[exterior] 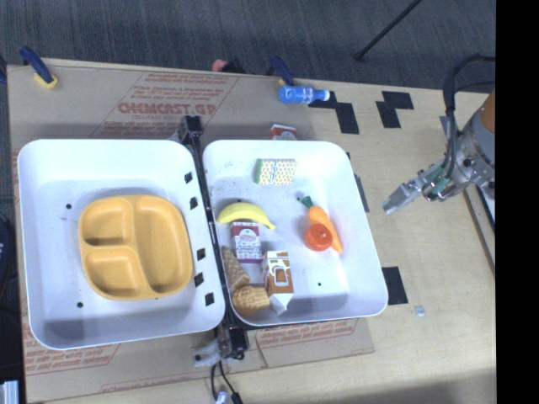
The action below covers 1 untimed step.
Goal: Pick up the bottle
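Bins: two white ones sit side by side on the table (pixel 438 326), which is partly covered by a printed cardboard sheet (pixel 168 103). The left bin (pixel 34 225) holds one yellow tray (pixel 135 247) with three compartments. The right bin (pixel 358 225) holds several small things. Counted, they are: one pale patterned packet (pixel 275 172) at 12 o'clock in the bin, one banana (pixel 246 215) toward 9 o'clock, one small red and white carton (pixel 247 243) just below the banana, one ice-cream cone (pixel 233 269) lying at 7 o'clock, one round biscuit (pixel 250 300) touching the cone's lower end, one small brown and white carton (pixel 279 281) just beside the biscuit, and one carrot (pixel 321 222) at 3 o'clock with one orange cup (pixel 318 237) touching it.

One bottle (pixel 299 95), blue with a pale end, lies on its side outside both bins, on the table at 12 o'clock from the right bin, past its far rim. One small red and white thing (pixel 284 130) peeks out just behind that rim; I cannot tell what it is. Two blue clamps show on the table's far edge, one (pixel 37 66) at the far left corner and one (pixel 281 71) near the bottle.

One pincer (pixel 396 200) hangs over bare table at 3 o'clock from the right bin, well apart from the bottle. Whether it stands wide or narrow cannot be told; nothing is seen in it.
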Each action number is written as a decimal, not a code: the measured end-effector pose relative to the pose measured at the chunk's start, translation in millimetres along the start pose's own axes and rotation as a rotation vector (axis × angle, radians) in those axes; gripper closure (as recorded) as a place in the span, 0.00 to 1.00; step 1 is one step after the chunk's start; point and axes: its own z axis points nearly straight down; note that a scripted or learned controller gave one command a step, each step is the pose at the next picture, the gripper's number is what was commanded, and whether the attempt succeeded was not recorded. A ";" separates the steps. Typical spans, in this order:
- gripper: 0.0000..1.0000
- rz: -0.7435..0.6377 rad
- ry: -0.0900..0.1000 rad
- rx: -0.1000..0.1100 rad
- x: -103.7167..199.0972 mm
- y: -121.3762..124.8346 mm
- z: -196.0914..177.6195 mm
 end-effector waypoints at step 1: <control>1.00 -0.010 0.002 0.002 -4.9 -1.9 36.5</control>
